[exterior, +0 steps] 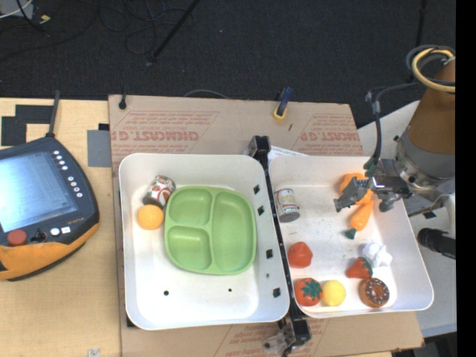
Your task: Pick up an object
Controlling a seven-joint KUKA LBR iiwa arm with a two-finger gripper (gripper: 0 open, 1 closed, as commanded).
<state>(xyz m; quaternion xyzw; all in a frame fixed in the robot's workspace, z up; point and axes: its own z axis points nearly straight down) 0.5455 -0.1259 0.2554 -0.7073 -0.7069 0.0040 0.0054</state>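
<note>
1. The carrot point(362, 213) lies tilted by the right bin's point(421, 270) far wall, beside another orange piece point(349, 181).
2. The gripper point(355, 196) sits just over the carrot's upper end, likely lined up to pinch it.
3. Whether it is clenched or released, I cannot tell.
4. Other toys cluster along the bin's near edge, well apart.
</note>
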